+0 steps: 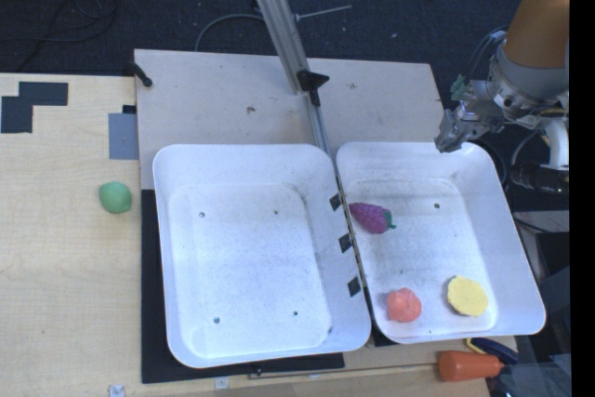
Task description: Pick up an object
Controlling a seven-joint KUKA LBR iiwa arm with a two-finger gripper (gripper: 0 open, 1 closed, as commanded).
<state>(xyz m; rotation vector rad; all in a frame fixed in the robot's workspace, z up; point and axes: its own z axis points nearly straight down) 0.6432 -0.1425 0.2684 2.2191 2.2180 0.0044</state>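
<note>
The right bin (pixel 502 200) holds three small objects. A purple piece with a green stem (pixel 371 217) lies near the bin's left wall. A red-orange lump (pixel 403 304) sits by the front edge, and a yellow round piece (pixel 467 295) rests to its right. My gripper (pixel 450 137) hangs over the bin's far right corner, well back from all three. Nothing shows between its fingers, which are too small and dark to read.
The left bin (pixel 172 200) stands beside the right one, with black clips (pixel 345 242) along the shared wall. A green ball (pixel 115 197) lies on the wooden bench at left. An orange object (pixel 469 365) sits before the right bin. A metal rail (pixel 284 23) slants behind.
</note>
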